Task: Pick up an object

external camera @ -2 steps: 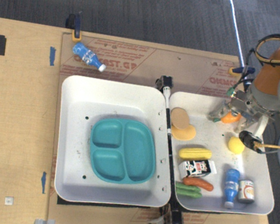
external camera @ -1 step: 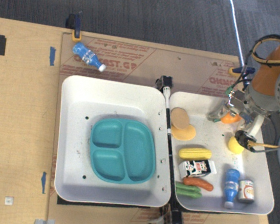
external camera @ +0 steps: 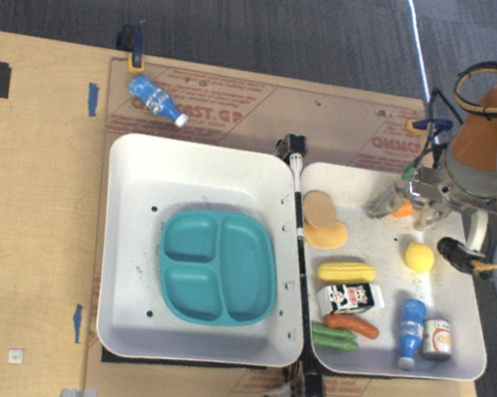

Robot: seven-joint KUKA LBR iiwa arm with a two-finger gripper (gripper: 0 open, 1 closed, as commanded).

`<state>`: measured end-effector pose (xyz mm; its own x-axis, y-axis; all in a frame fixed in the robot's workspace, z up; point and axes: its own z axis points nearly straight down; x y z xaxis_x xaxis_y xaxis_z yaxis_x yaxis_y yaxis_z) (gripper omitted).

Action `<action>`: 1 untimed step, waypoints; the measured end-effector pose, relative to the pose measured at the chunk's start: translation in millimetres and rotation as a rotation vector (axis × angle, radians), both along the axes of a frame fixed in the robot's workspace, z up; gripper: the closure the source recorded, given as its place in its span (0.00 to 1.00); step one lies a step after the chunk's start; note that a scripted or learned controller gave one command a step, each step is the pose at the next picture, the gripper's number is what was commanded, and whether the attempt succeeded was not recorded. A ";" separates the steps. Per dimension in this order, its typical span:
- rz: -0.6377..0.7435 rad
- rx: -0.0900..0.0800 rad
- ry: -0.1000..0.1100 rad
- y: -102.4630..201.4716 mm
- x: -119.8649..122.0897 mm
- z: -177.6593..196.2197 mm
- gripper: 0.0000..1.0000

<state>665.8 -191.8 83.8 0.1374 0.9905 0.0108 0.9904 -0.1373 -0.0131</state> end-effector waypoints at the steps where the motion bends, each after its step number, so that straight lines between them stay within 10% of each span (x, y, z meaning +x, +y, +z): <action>1: -0.357 0.014 0.022 -6.0 1.2 1.5 0.00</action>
